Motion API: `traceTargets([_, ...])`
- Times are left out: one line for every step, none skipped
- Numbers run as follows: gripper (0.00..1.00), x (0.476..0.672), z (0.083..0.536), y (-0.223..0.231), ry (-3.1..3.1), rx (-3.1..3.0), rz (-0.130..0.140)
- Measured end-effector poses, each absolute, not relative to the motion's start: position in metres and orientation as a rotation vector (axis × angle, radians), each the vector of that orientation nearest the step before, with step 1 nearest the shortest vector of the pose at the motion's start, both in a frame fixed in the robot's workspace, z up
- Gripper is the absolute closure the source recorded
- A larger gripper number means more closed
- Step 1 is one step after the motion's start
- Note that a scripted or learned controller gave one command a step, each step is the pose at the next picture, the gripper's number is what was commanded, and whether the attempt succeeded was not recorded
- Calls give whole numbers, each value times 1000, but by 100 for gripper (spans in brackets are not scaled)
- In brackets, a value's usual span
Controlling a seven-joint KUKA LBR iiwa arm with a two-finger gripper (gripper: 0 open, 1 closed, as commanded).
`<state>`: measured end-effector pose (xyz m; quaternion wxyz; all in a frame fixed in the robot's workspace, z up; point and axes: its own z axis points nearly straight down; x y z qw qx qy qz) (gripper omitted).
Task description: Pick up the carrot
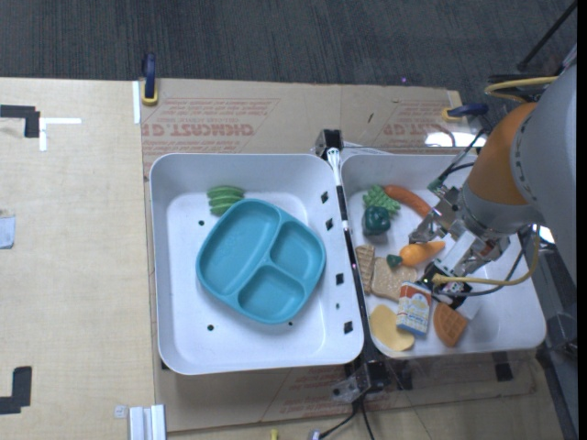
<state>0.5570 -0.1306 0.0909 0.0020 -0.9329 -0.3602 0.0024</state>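
The carrot (420, 253) is a short orange piece with a green stub at its left end, lying in the middle of the right bin (514, 333). My gripper (438, 249) is low in that bin, right at the carrot's right end. It covers that end of the carrot. The grey arm with its orange band (500, 168) comes in from the right, above the bin.
Around the carrot lie a long red-orange vegetable (408, 198), green leafy pieces (378, 207), a cracker (383, 278), a small carton (415, 310), a yellow disc (390, 330) and an orange wedge (449, 324). The left bin (174, 273) holds a blue divided plate (261, 259) and a green pod (225, 195).
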Motion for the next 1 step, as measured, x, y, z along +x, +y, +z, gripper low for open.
traceTargets([0,532,91,-105,-959,-2987,7])
